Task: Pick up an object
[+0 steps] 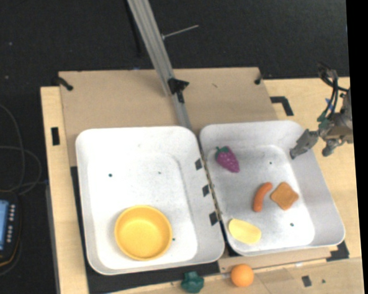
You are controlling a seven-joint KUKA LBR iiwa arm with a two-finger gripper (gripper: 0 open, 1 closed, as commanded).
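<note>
A light wooden worktop carries two shallow white bins side by side. The left bin holds one item: a round yellow bowl near its front edge.

The right bin holds four items. One purple bunch of grapes lies toward the back left. One orange sausage-shaped piece lies near the middle, tilted, and just beside it on the right is one brown square block. One pale yellow rounded piece sits in the front left corner.

Outside the bins, along the worktop's front edge, rest one orange ball and one small dark green object.

The pincer hovers over the right bin's back right rim, with its two fingers spread apart and nothing between them. It is well apart from every item.
</note>
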